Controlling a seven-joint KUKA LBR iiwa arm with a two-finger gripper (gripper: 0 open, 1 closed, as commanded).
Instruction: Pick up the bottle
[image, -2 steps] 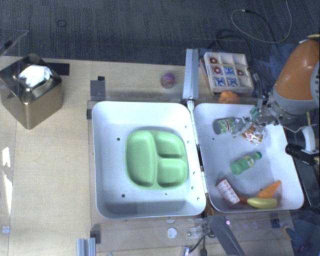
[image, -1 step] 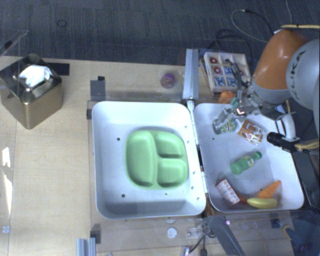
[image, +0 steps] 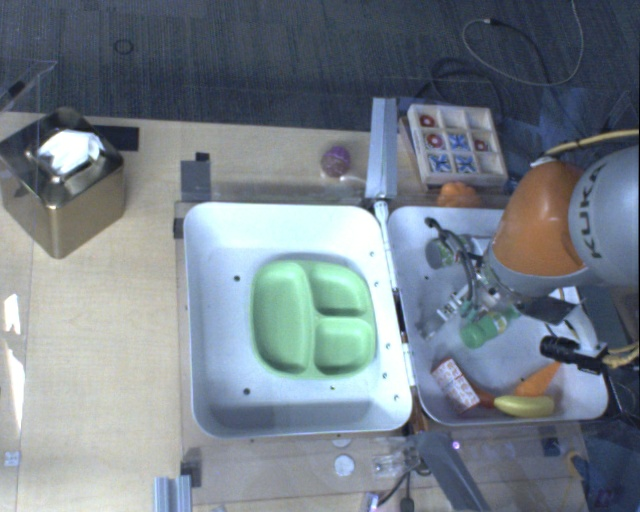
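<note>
The bottle (image: 488, 326) is small and green, and it lies on its side in the middle of the right bin (image: 425, 395). My gripper (image: 468, 302) hangs from the grey arm with the orange band (image: 535, 225). It sits low in the right bin, right at the bottle's upper-left end. Its metal parts overlap the bottle's top, so the contact between them is hidden.
In the right bin's front lie a small red-and-white box (image: 455, 383), a yellow banana (image: 524, 405) and an orange carrot (image: 541, 378). The left bin (image: 215, 400) holds a green divided plate (image: 312, 315). A tic-tac-toe board (image: 455, 145) and a purple ball (image: 337, 160) sit behind the bins.
</note>
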